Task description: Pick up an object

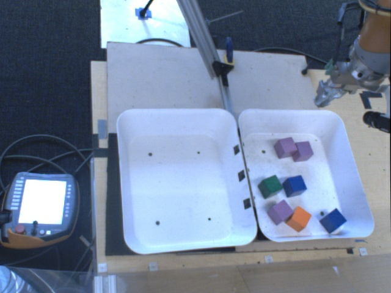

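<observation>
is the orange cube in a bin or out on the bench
In a bin. The orange cube lies on the floor of the right bin, touching a purple cube.

Both bins, the left bin (183, 182) and the right bin (348, 163), look like smooth, slightly glossy white plastic. The desk (159, 72) is pale, matt board, like raw wood. The blocks, such as the orange block (299, 218), look matt. The slanting pole (198, 26) is brushed metal. The floor (49, 54) is dark, rough carpet.
</observation>
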Robot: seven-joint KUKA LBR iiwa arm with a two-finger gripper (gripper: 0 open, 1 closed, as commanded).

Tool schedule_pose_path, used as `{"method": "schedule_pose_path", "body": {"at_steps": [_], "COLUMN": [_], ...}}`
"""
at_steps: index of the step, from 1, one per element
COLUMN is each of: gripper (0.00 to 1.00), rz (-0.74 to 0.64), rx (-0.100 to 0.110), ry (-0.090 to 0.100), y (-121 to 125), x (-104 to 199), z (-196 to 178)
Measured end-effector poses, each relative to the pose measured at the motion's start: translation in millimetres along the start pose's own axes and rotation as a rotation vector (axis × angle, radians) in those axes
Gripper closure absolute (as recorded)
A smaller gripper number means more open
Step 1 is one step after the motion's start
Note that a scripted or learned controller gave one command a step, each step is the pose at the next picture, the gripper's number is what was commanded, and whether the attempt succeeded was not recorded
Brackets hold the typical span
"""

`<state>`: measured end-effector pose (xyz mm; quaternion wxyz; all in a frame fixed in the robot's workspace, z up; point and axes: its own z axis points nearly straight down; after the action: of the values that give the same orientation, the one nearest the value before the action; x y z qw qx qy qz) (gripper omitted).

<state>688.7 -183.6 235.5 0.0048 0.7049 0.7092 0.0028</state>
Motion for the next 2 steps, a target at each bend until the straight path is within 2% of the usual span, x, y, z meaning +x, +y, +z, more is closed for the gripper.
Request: {"method": "schedule_pose_path", "body": {"at_steps": [1, 2], "gripper": [1.00, 1.00], "rz": [0.001, -0.003], "rx": [0.004, 0.009], "ry": [0.001, 0.004], "y": [1.6, -26.9], "x": [-0.3, 51.6], "z": [-30.3, -35.3]}}
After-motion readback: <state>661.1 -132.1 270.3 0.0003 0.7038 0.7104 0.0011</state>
